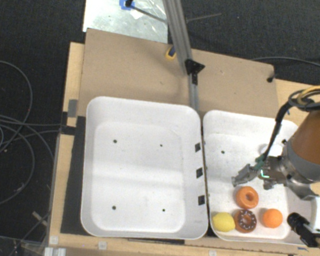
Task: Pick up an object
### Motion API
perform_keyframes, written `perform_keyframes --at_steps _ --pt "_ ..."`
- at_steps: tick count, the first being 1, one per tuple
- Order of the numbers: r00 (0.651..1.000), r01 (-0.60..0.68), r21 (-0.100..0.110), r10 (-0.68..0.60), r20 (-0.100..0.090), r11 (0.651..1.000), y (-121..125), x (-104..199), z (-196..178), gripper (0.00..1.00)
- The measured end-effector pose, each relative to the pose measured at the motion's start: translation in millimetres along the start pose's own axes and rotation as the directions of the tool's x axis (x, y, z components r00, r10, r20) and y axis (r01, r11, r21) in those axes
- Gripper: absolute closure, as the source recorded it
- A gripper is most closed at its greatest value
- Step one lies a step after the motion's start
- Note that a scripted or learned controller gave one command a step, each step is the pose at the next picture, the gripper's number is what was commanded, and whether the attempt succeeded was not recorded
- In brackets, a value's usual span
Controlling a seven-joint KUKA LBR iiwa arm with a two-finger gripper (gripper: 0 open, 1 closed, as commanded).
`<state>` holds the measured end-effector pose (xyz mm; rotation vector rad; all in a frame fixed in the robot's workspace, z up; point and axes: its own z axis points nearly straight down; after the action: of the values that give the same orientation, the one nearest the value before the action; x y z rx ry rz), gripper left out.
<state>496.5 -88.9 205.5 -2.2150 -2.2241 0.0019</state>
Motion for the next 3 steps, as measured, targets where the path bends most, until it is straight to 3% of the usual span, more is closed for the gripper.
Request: perform_keyframes --at_steps 1,2,3 --pt "1.000 -0.003 -0.004 0.003 0.000 1.000 1 0 -1 0.00" --pt "1.000 -0.004 0.002 0.004 0.000 1.000 5 -1 60 0.00" --pt "1.000 -0.005 -0.008 0.005 0.004 1.000 7 -2 108 0.00"
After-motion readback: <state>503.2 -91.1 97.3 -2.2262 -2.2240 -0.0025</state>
